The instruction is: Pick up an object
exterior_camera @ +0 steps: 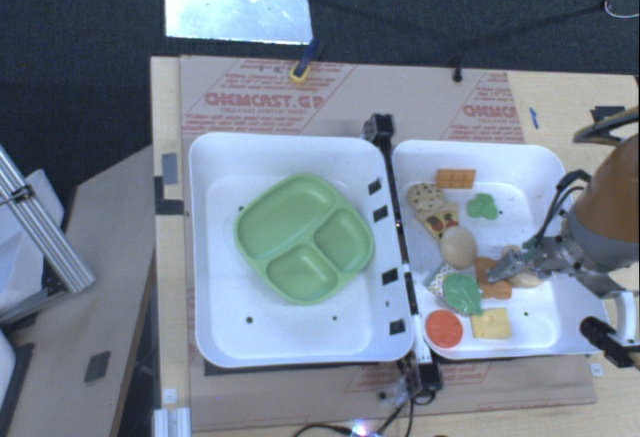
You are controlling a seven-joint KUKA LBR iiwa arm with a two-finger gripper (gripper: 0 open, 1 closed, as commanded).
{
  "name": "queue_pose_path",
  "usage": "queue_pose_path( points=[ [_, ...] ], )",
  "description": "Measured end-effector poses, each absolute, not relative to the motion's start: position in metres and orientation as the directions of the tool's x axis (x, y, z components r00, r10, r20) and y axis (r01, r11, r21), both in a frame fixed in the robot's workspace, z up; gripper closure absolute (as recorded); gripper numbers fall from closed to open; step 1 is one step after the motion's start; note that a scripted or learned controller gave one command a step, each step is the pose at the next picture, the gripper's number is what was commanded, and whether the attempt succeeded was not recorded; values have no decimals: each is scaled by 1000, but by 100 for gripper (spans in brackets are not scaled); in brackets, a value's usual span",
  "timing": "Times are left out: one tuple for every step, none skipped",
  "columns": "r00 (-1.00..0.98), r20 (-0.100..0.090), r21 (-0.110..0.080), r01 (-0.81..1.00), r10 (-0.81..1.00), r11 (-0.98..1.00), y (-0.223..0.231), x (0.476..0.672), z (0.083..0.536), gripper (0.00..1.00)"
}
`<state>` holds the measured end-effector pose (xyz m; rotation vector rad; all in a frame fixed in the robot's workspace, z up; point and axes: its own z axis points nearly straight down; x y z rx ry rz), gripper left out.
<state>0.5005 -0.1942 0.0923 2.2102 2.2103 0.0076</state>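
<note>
Tool (508, 265) low in right white bin (540, 161), tips down among toy food; finger spacing not discernible, grasp cannot be told. Just at tips: small flat orange-brown plastic piece (492, 277), likely target, touching beige smooth plastic egg (459, 248) side. Probably light, rigid, thin; best pinched across short edges, not flat face. Egg round, slick, likely to roll out. Near: green leafy plastic piece (462, 293), yellow square cracker (490, 324), red round disc (444, 328). Farther: cookie (425, 195), orange cracker (456, 179). Left white bin (215, 165) holds green divided plastic tray (304, 237).
</note>
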Motion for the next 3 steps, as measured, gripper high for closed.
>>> queue_pose_path(
  points=[
    [0, -16, 30, 1000, 1000, 0, -198, 505, 107, 100],
    [-4, -2, 3, 1000, 1000, 4, -202, 510, 167, 100],
    [-4, -1, 3, 1000, 1000, 4, -203, 511, 219, 100]
  ],
)
